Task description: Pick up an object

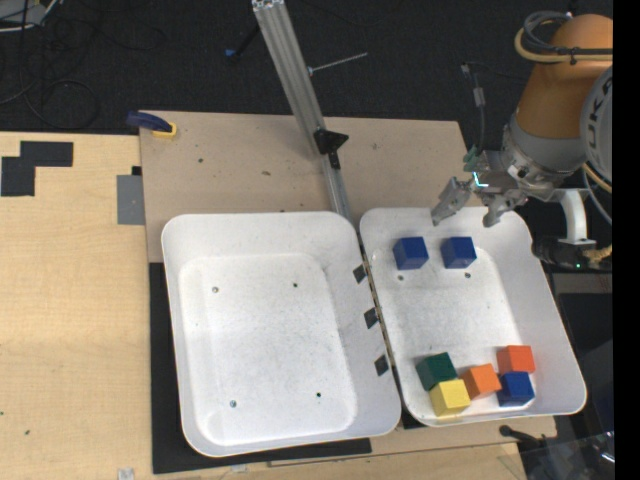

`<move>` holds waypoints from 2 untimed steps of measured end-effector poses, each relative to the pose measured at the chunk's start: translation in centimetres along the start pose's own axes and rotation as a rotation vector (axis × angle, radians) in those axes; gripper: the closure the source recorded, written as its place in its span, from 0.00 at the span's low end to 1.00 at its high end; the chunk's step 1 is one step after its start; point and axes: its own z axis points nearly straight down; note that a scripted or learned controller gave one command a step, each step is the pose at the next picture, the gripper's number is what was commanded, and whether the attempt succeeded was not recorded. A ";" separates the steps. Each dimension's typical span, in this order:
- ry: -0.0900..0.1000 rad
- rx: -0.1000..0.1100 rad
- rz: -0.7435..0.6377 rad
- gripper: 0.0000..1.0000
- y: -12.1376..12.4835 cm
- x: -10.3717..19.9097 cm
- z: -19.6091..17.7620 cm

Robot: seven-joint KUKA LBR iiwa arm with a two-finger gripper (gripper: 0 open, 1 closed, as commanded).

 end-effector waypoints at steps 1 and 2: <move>-0.001 -0.004 -0.002 0.00 0.1 0.0 -0.3; -0.001 0.000 -0.002 0.00 0.1 0.3 4.1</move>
